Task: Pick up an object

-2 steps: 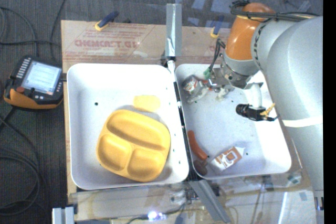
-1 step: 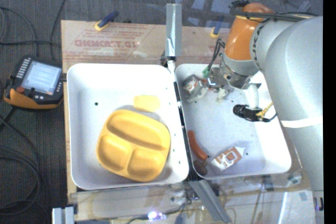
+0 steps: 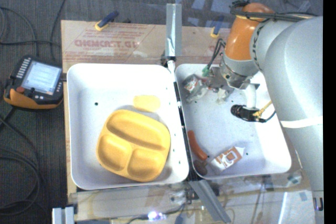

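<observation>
Grey arm w/ orange band reaches into right bin (image 3: 273,162) from the right; gripper (image 3: 202,84) low over its far-left corner. Jaw state: can't tell, fingertips blur into a small silver-and-red crumpled object (image 3: 190,85) lying right at them. Near front wall: orange-handled tool (image 3: 197,148), small orange-white box (image 3: 228,156). Left bin (image 3: 84,86): yellow divided tray (image 3: 134,144), pale yellow piece (image 3: 147,103) just behind it.

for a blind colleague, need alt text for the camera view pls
A grey arm with an orange band reaches from the right into the right bin, its gripper low near the bin's far left corner. The left bin holds a yellow divided tray.
</observation>
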